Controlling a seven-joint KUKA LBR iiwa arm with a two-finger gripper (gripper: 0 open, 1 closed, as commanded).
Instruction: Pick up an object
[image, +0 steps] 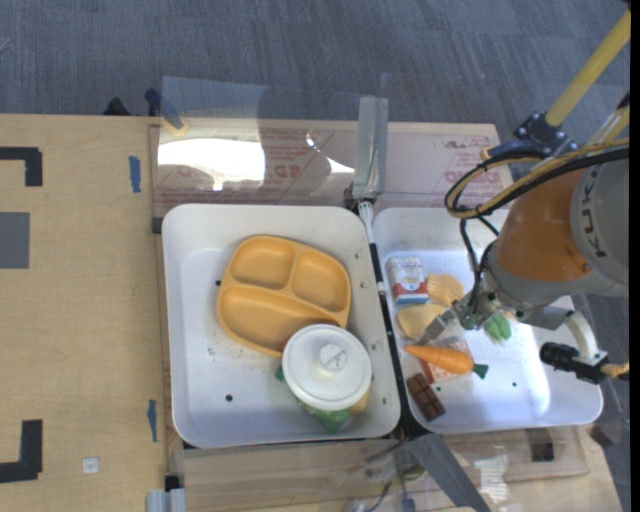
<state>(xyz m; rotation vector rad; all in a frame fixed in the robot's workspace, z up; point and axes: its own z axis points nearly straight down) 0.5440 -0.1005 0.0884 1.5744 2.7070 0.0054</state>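
The right bin (520, 400) holds several small things. A small white and red carton (407, 278) lies at its back left, with a pale yellow wafer (447, 290) beside it and a yellowish piece (412, 322) just in front. An orange toy carrot (441, 358) lies across the bin's middle, and a brown chocolate bar (427, 398) sits by the front left wall. My gripper (458, 320) reaches down from the right, just above the carrot and right of the yellowish piece. A green object (497, 326) sits right beside the gripper, partly hidden by it.
The left bin (190, 300) holds an orange divided plate (285, 290) and a white lidded cup (327, 365) on a green base. A divider wall (385, 330) separates the bins. The arm's orange band (540, 240) and cables overhang the right bin's back right.
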